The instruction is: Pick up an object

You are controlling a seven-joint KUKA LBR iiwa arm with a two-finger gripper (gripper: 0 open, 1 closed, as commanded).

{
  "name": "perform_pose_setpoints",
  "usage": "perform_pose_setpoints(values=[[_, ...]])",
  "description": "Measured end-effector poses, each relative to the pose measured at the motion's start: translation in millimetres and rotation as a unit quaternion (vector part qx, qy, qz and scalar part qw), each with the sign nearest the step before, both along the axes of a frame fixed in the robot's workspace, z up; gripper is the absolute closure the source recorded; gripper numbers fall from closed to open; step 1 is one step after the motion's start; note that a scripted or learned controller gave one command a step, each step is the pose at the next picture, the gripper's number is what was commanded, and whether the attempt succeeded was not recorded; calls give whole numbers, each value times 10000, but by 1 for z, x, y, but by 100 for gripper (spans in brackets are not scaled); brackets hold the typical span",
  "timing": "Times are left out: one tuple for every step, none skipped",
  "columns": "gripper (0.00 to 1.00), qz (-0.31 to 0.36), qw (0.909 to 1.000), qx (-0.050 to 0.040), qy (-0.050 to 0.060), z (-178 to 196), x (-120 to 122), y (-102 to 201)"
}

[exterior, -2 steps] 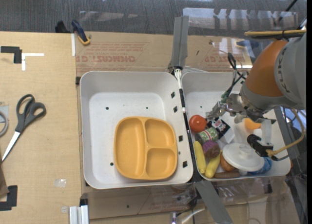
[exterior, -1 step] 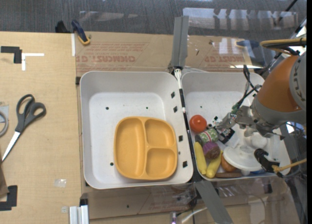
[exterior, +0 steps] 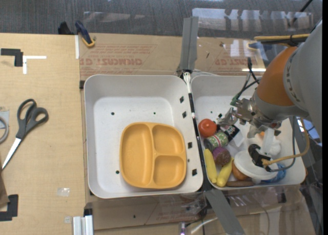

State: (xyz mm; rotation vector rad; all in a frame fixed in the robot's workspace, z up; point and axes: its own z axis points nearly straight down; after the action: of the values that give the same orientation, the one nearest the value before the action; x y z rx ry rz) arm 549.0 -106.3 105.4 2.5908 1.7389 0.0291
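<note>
The jaws hung low over the right bin, at the end of the grey arm with its orange band. I could not tell if they were open or shut, because dark parts and wires were bunched around them. Nothing could be seen held between them.

Just beside the jaws lay a pile of toy food. A red tomato was near them. Under it was a small green can, then a purple ball. A yellow banana lay along the bin's left wall. A white bowl sat by the arm.

The left bin held a yellow tray with three parts. Scissors lay well apart on the wood surface.

It looked like the reach-down step. No thing was lifted yet. For the next move, I think the jaws needed to settle around one thing, maybe the tomato or the can, close on it, then go up. The things were crowded, so one could slip away.
</note>
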Motion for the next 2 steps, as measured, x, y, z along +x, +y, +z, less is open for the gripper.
perform_pose_setpoints(values=[[100,19,10000,-17,-62,15,4,-1],[0,15,10000,-22,-52,14,3,-1]])
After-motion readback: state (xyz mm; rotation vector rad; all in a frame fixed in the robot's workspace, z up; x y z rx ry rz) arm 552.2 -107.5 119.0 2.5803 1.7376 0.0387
